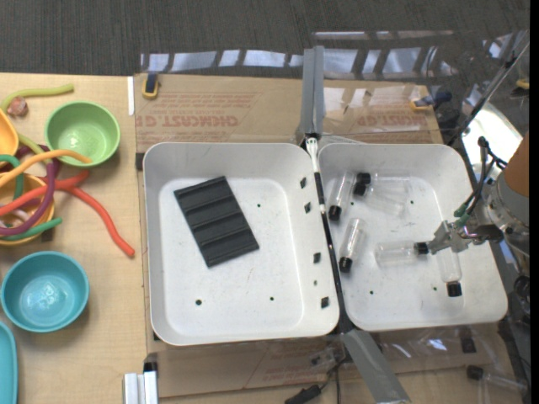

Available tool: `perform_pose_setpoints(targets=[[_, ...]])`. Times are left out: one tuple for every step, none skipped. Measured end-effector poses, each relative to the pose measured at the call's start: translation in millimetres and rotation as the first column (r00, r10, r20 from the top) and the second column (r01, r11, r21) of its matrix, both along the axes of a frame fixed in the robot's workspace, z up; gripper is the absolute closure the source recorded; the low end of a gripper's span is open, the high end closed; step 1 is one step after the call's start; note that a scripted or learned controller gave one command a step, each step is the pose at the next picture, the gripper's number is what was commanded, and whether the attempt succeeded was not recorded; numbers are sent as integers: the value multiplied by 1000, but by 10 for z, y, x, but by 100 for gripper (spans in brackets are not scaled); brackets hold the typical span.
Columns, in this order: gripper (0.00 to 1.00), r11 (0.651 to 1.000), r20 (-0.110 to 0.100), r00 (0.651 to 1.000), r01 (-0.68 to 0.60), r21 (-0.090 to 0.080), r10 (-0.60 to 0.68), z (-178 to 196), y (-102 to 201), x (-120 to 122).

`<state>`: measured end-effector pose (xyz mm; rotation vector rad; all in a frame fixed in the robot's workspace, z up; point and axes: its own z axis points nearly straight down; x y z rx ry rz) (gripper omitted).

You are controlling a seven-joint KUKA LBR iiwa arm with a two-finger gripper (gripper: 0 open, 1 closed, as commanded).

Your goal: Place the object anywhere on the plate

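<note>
Brown cardboard covers the bench under two white bins: the left bin [160, 225] bears a black ribbed plate [216, 220], lying tilted at about ten o'clock from its middle. At four o'clock in the right bin [404, 310] lies a clear tube [451, 274] with a black cap, just below the gripper [444, 241] at three o'clock. Whether its fingers are spread or closed cannot be told, while more tubes [350, 241] lie toward ten o'clock.

Black ribbed plate [216, 220] flat, angled, in left bin [160, 225]
</note>
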<state>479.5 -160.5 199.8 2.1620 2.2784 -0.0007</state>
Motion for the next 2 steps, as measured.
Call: perform_pose_setpoints(targets=[[100,995,-3,995,-102,2,102,-625,-617,-28],[100,984,0,984,-176,3,176,-950,-597,-13]])
